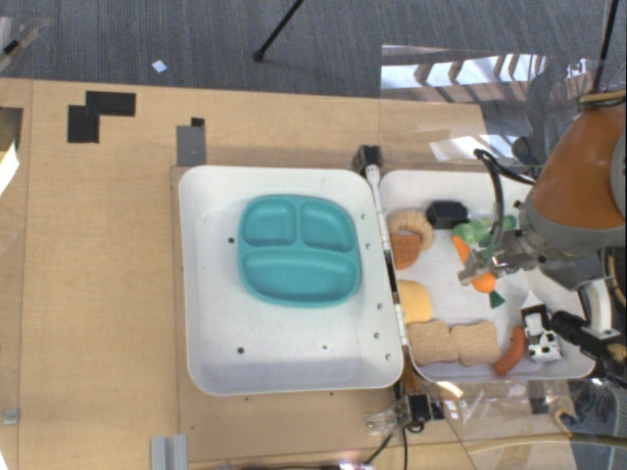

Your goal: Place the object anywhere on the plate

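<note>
The teal divided plate lies in the middle of the left white bin. My gripper hangs low over the right bin, far right of the plate. It is directly over an orange carrot-like toy. One part of that toy shows at the gripper's upper left. An orange end with a green tip shows below the gripper. The gripper body hides how it meets the toy.
The right bin also holds a brown ring-shaped piece, a black block, a green piece, a yellow lump, two tan bread pieces, a red sausage and a white-and-black item. A ridge separates the bins.
</note>
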`<state>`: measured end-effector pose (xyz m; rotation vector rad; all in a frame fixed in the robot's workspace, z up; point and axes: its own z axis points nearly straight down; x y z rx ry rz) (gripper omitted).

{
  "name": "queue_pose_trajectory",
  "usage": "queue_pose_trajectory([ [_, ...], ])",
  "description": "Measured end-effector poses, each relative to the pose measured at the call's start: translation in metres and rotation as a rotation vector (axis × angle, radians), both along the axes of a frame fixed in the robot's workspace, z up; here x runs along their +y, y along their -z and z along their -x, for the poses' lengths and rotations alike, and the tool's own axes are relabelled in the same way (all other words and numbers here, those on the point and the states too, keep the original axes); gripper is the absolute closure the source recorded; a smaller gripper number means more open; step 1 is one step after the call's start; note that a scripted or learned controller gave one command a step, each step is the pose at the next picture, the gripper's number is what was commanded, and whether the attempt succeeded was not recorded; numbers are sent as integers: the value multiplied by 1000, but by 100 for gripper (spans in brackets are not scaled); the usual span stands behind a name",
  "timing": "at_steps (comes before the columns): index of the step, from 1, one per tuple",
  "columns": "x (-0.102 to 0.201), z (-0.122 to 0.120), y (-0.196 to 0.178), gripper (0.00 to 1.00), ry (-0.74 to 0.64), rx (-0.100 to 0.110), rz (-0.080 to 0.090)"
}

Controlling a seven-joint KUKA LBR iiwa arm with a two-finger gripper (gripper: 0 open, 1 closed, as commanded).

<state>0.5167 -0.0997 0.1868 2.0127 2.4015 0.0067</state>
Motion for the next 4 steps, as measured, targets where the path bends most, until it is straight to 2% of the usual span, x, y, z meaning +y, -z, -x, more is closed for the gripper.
queue_pose_trajectory([
  [1,76,-66,2,100,175,3,-6],
  [2,167,-147,2,100,253,3,-9],
  [3,245,-109,-41,100,120,0,-9],
  [4,239,-110,-40,0,126,3,-4],
])
